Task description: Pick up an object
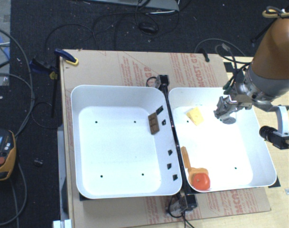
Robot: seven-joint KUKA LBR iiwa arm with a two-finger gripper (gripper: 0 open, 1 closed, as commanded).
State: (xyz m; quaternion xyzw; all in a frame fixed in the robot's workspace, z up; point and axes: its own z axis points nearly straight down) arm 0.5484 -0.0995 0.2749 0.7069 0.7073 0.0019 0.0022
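Note:
A pale yellow block lies in the right bin near its back left corner. My gripper hangs over the same bin, a short way to the right of the block and apart from it. At the bin's front left corner sits a red tomato-like ball touching an orange piece that runs along the left wall. A small brown bar rests in the left bin near its right wall.
The two white bins sit side by side on a cardboard sheet, with a black divider between them. Cables and a blue-yellow clamp lie beyond the back left. The arm's orange band fills the upper right.

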